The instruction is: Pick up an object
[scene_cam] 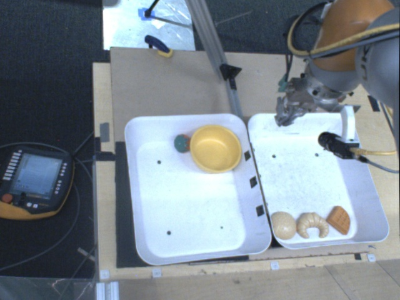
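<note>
The gripper (pixel 289 116) is seen at the far rim of the right bin (pixel 369 195), hung from the grey arm with its orange band (pixel 353 17). Whether it is apart or together cannot be told, since its tip is small and dark against the rim; nothing is seen held in it.

The nearest candidates are judged to be the three items set in a row along the near wall of that same bin: a round bread roll (pixel 283 224), a croissant (pixel 313 224) with its long axis running across the bin, and an orange waffle-like wedge (pixel 339 219). They lie well apart from the gripper, toward the viewer and slightly to the view's right.

In the left bin (pixel 187 230), a yellow bowl (pixel 215 147) is seen by the far wall, with a small teal ball (pixel 182 143) touching its left side.
</note>
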Motion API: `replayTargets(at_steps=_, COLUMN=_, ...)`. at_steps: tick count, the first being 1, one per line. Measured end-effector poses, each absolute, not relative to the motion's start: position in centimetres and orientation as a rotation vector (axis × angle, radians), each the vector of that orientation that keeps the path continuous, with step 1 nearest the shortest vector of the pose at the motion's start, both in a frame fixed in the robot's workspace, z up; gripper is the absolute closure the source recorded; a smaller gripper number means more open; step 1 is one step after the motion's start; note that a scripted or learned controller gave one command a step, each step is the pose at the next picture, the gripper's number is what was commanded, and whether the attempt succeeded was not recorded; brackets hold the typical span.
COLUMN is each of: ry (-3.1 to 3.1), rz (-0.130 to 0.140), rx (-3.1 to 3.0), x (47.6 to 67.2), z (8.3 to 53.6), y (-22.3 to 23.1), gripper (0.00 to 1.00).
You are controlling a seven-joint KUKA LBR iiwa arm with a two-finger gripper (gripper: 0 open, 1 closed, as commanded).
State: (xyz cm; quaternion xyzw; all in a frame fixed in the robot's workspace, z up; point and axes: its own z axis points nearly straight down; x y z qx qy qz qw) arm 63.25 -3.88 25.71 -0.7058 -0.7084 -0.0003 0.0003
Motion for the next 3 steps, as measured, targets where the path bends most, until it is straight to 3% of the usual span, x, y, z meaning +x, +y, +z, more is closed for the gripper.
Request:
replayTargets(at_steps=2, ry=-2.226, rz=-0.002, rx=-2.217, x=66.6, z=23.9, y=5.0, gripper=1.0)
replayTargets(at_steps=3, ry=-2.225, rz=-0.001, rx=-2.216, x=67.1, z=22.7, y=10.0, gripper=1.0)
